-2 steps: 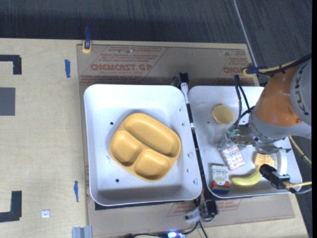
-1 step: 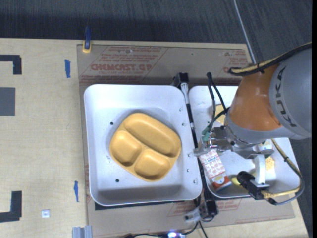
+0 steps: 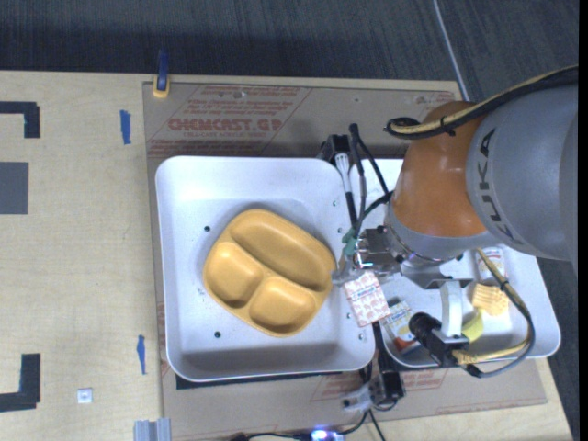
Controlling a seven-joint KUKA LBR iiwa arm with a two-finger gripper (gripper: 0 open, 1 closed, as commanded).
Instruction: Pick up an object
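From my feed, the arm (image 3: 519, 168) comes in from the right and hangs over the right bin (image 3: 548, 327), its orange band (image 3: 436, 191) covering most of that bin's far left part. The gripper (image 3: 372, 257) sits under the wrist, just over the wall where the two bins meet, about halfway along it. The wrist hides it from above, so I cannot tell whether it is open or closed, or whether it has hold of anything. The biggest thing to pick is a yellow divided dish (image 3: 266, 269) with three hollows. It lies at a slant in the middle of the left bin (image 3: 184, 200), its right end near the bin's right wall and close to the gripper. A red-and-white packet (image 3: 364, 298) lies just below the gripper at the right bin's left edge, near its near-left corner. A yellow waffle-patterned piece (image 3: 489, 299) rests towards the right bin's near edge, well apart from the packet. Both bins stand on a brown cardboard sheet (image 3: 239, 118) on the pale bench (image 3: 73, 246).
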